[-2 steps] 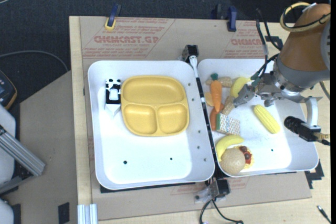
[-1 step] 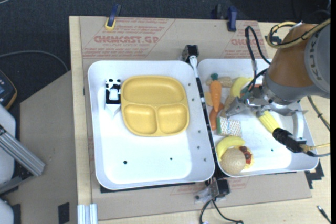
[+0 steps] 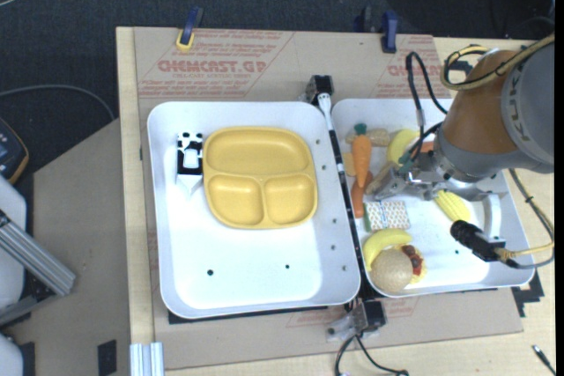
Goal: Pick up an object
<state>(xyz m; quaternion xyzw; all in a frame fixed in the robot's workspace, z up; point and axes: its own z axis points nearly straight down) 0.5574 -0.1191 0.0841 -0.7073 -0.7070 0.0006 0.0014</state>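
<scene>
Worktop carrying two white bins. Pincer [image 3: 392,182] hanging low in right bin [image 3: 493,270], finger state not discernible. Carrot [image 3: 361,156] lying just at its 11 o'clock; banana [image 3: 384,241] sitting at its 6 o'clock.

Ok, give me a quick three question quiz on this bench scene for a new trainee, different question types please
1. True or false: the yellow divided plate lies in the left bin.
2. Which bin does the arm reach over? A) left B) right
3. Fill in: the orange carrot lies along the right bin's ____ wall.

Key: 1 true; 2 B; 3 left.
</scene>
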